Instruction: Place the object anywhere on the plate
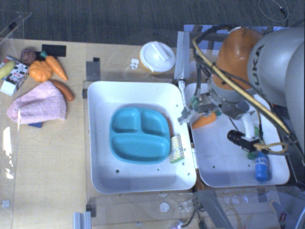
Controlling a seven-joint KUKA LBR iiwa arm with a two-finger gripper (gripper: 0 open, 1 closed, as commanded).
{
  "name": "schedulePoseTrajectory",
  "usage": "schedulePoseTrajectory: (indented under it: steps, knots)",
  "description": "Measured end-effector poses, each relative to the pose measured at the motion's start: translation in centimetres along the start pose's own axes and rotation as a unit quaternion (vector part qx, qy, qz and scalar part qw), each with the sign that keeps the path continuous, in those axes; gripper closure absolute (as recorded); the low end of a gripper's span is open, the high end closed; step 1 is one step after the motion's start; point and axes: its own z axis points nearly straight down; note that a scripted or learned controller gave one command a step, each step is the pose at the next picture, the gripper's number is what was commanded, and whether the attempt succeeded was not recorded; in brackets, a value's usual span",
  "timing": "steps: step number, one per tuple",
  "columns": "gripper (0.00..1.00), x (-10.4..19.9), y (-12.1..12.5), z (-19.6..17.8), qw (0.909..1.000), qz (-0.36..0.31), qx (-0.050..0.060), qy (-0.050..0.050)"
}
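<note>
A blue divided plate [140, 135] lies in the middle of the left white bin [102, 175]. An orange carrot-like object [206, 121] rests in the right bin [224, 178], near its upper left corner and close to the wall between the bins. My gripper [199, 112] hovers right over that orange object, partly covering its top. The grey arm with its orange band reaches in from the upper right and hides much of the right bin's far side.
A small green-and-white patterned piece [177, 148] lies against the plate's right edge. A blue bottle [261, 168] sits at the right bin's lower right. Outside the bins are a white lid [158, 56], a pink cloth [38, 105] and toy vegetables [47, 69].
</note>
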Motion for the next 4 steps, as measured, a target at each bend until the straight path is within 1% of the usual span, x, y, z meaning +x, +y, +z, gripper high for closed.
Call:
schedulePoseTrajectory:
  steps: [1,2,3,4]
  knots:
    - [0.00,5.1,4.0,-0.1,0.9989,-0.047,-0.001,0.000]
    - [1.00,5.0,4.1,-1.2,0.9989,-0.048,-0.004,-0.001]
    - [1.00,8.8,2.1,0.0,0.9439,-0.330,0.000,0.000]
    - [0.00,8.8,2.1,0.0,0.9440,-0.330,0.000,0.000]
